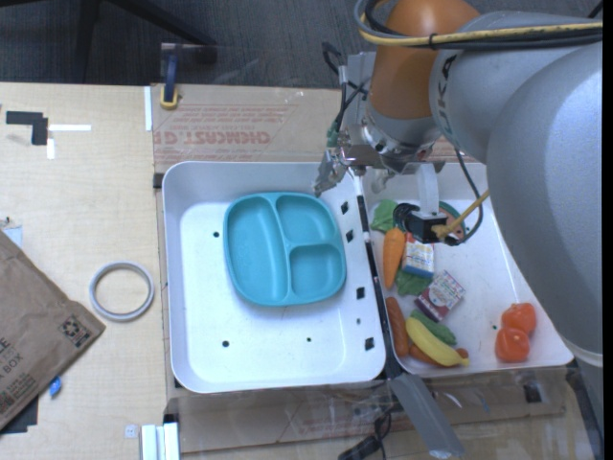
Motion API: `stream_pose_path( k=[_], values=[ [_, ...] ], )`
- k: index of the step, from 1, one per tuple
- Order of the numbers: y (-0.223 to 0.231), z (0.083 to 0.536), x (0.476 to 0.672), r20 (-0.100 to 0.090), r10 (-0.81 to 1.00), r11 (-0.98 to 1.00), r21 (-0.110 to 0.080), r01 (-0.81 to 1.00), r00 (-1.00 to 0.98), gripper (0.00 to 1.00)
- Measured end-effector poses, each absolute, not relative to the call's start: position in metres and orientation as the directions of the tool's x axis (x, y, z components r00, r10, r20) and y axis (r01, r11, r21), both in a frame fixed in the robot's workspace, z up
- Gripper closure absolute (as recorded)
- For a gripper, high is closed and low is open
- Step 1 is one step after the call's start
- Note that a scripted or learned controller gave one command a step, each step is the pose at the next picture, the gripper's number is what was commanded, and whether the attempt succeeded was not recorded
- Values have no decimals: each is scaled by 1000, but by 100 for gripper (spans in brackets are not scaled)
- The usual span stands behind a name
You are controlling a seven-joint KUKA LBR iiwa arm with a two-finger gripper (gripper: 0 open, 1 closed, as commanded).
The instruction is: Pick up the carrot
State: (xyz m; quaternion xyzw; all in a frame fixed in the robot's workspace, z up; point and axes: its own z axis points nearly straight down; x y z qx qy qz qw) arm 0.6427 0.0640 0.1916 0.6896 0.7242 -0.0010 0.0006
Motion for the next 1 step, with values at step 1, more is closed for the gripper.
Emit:
stream_pose_path(
  k=[1],
  values=[
    [137, 110, 653, 10, 914, -406, 14, 914, 406, 0]
  ],
)
